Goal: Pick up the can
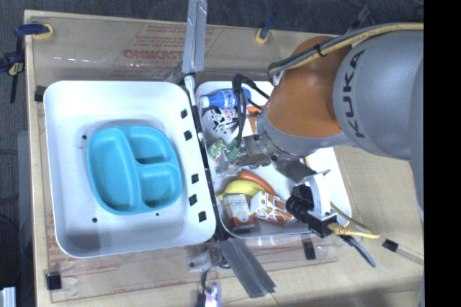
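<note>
A small can (237,207) with a red and white label lies near the front of the right bin (325,183), beside a yellow fruit (240,188) and an orange carrot (258,180). The grey arm with its orange band (306,100) reaches in from the right and covers most of that bin. Its gripper (245,151) points down over the middle of the bin, above a green packet (223,151) and a little behind the can. The arm's bulk hides the gripper's tips.
A blue and white container (222,99) and a black and white item (222,124) lie at the back of the right bin. A printed carton (271,209) sits next to the can. The left bin (68,154) holds a blue divided tray (133,168).
</note>
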Controlling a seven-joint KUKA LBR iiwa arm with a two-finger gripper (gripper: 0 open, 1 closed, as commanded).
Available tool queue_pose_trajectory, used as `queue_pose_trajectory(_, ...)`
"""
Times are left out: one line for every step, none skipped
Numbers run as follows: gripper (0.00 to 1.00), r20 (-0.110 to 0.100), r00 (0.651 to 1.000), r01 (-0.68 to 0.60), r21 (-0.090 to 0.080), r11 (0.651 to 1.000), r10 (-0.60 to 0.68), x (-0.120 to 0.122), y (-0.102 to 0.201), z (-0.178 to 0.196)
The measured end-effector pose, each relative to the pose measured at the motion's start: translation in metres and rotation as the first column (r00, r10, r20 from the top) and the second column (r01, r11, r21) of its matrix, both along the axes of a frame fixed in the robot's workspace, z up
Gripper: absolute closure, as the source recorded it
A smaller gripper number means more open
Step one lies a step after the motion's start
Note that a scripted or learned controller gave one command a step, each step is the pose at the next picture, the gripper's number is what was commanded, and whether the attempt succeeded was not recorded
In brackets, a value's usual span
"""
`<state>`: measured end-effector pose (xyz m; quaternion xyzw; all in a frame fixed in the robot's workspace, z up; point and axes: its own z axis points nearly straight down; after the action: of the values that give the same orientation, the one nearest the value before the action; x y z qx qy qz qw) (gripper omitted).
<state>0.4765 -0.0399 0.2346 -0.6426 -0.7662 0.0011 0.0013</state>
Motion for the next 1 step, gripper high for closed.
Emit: queue_pose_trajectory(1.0,0.002,0.999,-0.05,-0.001,0.999,0.05,-0.0001,-0.0135,0.0029)
